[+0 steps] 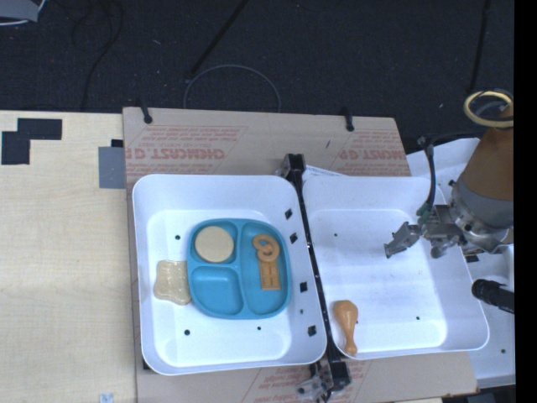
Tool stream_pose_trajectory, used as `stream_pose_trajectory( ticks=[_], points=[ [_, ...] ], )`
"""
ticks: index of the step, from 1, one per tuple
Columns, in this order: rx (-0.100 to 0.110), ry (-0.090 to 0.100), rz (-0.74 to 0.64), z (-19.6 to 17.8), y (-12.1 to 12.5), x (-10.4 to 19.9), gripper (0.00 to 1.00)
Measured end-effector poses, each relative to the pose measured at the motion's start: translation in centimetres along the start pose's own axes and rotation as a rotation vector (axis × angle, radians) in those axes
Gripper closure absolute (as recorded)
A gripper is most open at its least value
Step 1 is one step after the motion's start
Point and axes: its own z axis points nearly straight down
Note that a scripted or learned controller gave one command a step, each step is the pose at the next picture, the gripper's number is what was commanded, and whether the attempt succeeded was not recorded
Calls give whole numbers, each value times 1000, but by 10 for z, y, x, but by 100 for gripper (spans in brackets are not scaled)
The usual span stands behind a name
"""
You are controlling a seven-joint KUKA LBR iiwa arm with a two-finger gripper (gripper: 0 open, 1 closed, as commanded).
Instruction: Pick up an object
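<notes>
The end effector (401,243) hovers over the right white plastic bin (436,330); whether it is open or closed, I cannot tell. A tan drumstick-shaped toy (346,324) lies at the bin's near left corner.

Two bins (361,200) white. Tray (237,299) bright blue, holding pale tan disc (213,243) and orange-brown key-shaped toy (267,261). Cream piece (172,281) beside tray. Drumstick toy (346,324) tan-orange. Desk (59,250) light wood. Cardboard (252,145) brown, red print. End effector (403,242) grey.

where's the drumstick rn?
The drumstick lies in the right bin, in its near-left corner beside the divider between the two bins. The gripper hovers well away, toward that bin's far right.
</notes>
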Motion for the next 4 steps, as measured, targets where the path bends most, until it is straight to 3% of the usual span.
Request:
stream_pose_trajectory(
  ticks=[1,3,4],
  points=[
    [-13,-2,-2,-7,3,0,0],
    [-10,-1,-2,102,9,6,0],
    [-12,-2,1,107,9,6,0]
  ],
)
